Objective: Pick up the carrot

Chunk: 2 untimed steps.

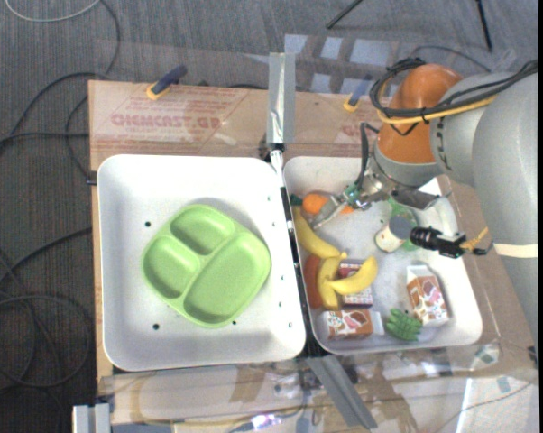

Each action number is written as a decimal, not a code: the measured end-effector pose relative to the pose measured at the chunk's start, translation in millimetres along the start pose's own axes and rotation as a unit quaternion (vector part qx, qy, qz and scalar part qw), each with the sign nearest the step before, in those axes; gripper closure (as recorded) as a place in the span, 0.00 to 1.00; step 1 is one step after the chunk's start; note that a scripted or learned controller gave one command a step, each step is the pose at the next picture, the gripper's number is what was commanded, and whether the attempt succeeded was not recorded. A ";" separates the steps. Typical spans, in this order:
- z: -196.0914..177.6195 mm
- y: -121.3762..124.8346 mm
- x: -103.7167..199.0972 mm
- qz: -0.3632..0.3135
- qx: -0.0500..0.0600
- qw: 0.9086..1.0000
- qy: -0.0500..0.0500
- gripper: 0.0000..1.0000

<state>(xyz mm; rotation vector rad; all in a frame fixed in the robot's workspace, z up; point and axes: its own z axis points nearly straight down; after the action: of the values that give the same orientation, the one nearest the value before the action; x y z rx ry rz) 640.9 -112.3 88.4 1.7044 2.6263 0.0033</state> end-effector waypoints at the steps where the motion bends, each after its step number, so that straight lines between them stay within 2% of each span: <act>1: -0.6 19.4 -16.6 -0.121 0.011 0.993 0.006 0.00; 2: -8.5 22.4 -17.2 -0.122 0.004 0.992 0.001 1.00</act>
<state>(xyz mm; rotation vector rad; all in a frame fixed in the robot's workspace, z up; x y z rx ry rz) 668.2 -118.8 97.3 1.3730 2.8211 -0.0081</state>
